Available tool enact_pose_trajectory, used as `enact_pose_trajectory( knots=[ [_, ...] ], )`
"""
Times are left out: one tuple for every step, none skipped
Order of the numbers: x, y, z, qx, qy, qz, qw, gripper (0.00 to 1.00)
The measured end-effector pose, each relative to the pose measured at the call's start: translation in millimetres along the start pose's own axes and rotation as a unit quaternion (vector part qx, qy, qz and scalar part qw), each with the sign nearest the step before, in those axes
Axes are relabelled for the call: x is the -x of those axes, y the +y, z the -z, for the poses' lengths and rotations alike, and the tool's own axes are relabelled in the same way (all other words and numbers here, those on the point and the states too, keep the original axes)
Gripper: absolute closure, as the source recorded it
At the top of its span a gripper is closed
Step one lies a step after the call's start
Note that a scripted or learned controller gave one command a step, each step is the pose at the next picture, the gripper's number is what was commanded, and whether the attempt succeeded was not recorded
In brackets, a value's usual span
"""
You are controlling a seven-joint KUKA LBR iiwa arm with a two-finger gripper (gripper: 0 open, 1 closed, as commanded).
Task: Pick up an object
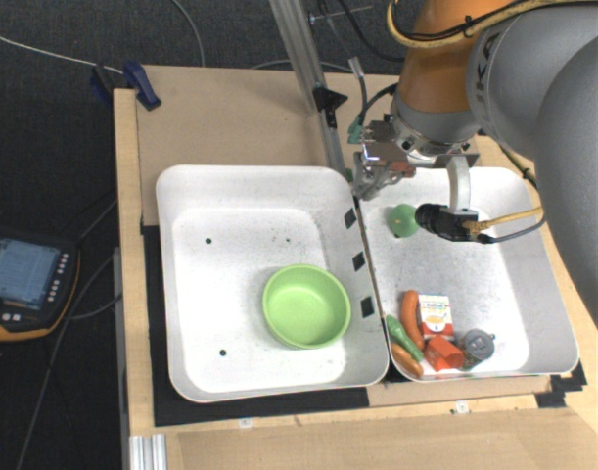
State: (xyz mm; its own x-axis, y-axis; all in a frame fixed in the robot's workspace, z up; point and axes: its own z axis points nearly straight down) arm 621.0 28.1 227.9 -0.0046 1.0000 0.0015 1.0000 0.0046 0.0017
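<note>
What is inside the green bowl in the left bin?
The green bowl looks empty; its whole inner surface shows plain green. Whatever lies under it on the left bin floor is covered.

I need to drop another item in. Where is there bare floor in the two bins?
Left bin: bare everywhere around the green bowl. Right bin: bare in the middle, between the small green object and the crowded near corner holding the carrot and small carton.

A robotics lab: a pale wooden surface (230,106) carries two shallow white plastic bins (181,204) on dark carpet, an orange-and-black handheld control pendant (24,282) lies beside it, loose grey cables (181,13) trail across the floor, and a slanted aluminium mounting rail (299,47) rises above.
</note>
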Motion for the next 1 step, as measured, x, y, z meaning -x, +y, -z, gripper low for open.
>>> enact_pose_trajectory(
  knots=[
    [-48.0,13.1,-3.8,-0.001,0.0,0.0,1.0,1.0]
  ],
)
